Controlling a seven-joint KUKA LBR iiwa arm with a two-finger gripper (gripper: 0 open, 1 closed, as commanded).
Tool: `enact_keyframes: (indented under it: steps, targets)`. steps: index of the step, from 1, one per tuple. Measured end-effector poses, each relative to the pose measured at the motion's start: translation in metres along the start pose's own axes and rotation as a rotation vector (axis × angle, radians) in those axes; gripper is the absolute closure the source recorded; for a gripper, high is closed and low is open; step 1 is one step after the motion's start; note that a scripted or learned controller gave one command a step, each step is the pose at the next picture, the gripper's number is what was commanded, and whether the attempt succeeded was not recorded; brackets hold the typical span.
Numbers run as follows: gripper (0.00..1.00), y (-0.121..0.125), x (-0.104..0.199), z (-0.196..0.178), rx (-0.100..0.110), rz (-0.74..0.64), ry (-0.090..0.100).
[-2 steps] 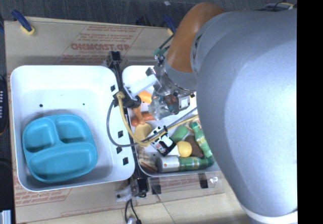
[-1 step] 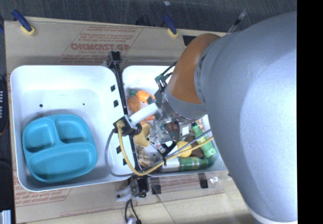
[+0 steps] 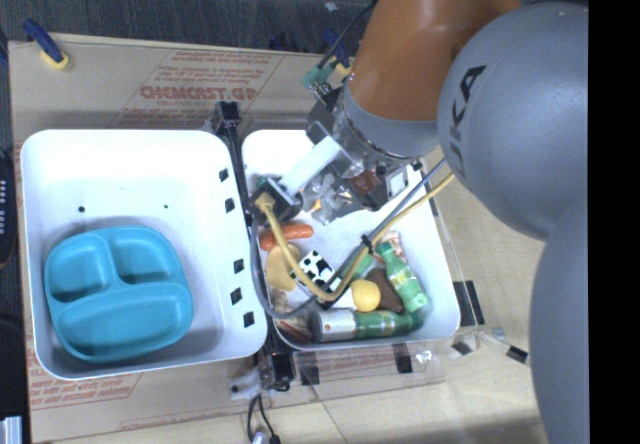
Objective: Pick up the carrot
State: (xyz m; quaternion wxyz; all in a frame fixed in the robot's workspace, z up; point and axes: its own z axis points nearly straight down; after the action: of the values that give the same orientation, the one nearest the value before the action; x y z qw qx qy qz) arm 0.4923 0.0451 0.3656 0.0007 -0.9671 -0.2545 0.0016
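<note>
Where arm (image 3: pixel 480 82) covers rt bin (image 3: pixel 272 150), claw (image 3: pixel 340 194) state can't tell, carrot (image 3: pixel 297 230) part-hidden just beside

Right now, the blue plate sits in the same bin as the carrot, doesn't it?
No. The camera view shows the blue plate in the left-hand bin; the carrot lies in the right-hand bin, among other small things.

Red "CHEMCAST GP" is printed on the brown sheet (image 3: pixel 200 82), and the grey arm (image 3: pixel 520 132) bears the letters "KA".
</note>
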Motion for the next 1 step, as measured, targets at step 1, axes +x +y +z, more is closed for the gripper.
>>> enact_keyframes:
  steps: [1]
  targets:
    - [1.00,0.0249,-0.0337,0.1345,0.006,-0.058,-0.011]
